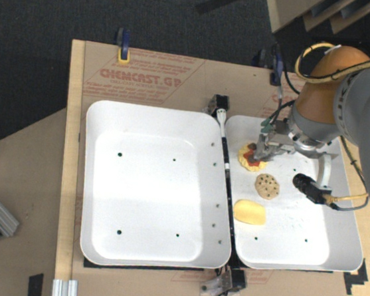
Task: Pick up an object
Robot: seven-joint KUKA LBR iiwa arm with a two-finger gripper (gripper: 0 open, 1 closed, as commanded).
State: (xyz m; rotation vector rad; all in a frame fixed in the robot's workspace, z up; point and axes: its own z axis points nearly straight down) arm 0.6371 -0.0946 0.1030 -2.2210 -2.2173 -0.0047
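Touching yellow-red toy (250,159), fingers (262,151)

1. A small yellow and red object (250,158) is lying flat in the right bin (332,256), near its upper left corner, partly covered by the arm's tip, so its shape is hard to tell.
2. A round tan cookie (267,185) dotted with dark chips is lying flat just below it, the two sitting close together but apart.
3. A pale yellow, rounded, lemon-like piece (249,213) is resting on its side below the cookie, sitting close to the bin's left wall.
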